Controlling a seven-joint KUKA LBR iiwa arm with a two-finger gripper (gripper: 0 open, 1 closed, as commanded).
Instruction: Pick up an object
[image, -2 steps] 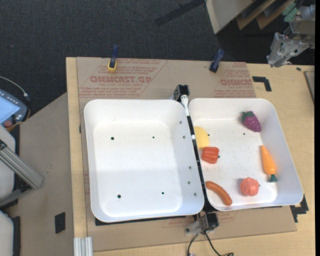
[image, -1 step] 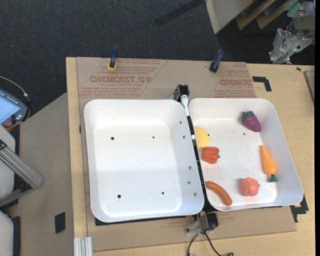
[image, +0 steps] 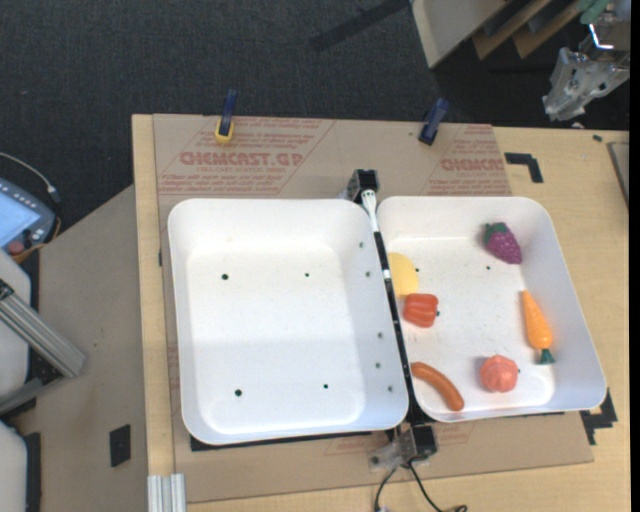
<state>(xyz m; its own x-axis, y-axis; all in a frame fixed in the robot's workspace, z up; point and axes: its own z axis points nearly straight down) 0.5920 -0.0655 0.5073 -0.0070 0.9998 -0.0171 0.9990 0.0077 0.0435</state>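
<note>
The gripper (image: 585, 75) hangs at the top right, off beyond the bins; whether it is open or holds anything cannot be told. The right bin (image: 570, 330) holds grapes (image: 503, 243), a carrot (image: 537, 321), a strawberry (image: 499, 373), a sausage (image: 438, 385), a red pepper (image: 420, 309) and a yellow piece (image: 402, 272) against the divider. The left bin (image: 200, 330) sits touching it.

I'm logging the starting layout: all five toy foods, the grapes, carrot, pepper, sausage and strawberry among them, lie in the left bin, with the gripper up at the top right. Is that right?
One thing is wrong: the bin. The camera view shows the grapes, carrot, pepper, sausage and strawberry lying in the right bin, not the left bin. The gripper is indeed at the top right.
</note>
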